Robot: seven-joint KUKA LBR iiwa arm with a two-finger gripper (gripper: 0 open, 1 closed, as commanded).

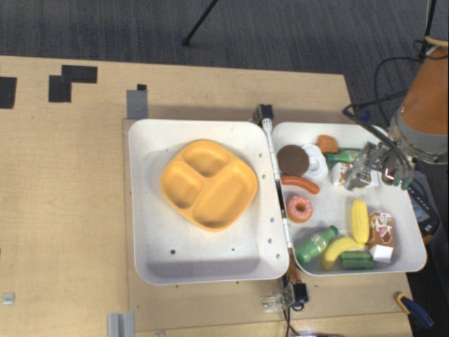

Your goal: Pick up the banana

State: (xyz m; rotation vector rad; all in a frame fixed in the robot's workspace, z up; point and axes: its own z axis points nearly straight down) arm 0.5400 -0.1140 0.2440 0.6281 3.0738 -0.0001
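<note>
The banana is yellow and curved, lying near the front edge of the right bin. It sits between a green bottle on its left and a dark green piece on its right. My gripper hangs over the back right part of the same bin, well behind the banana and apart from it. Its fingers look open, and nothing sits between them.
Just behind the banana stand a yellow corn cob and a small carton. Further back are a pink donut, a sausage, a brown disc and an orange piece. The left bin holds a yellow divided plate.
</note>
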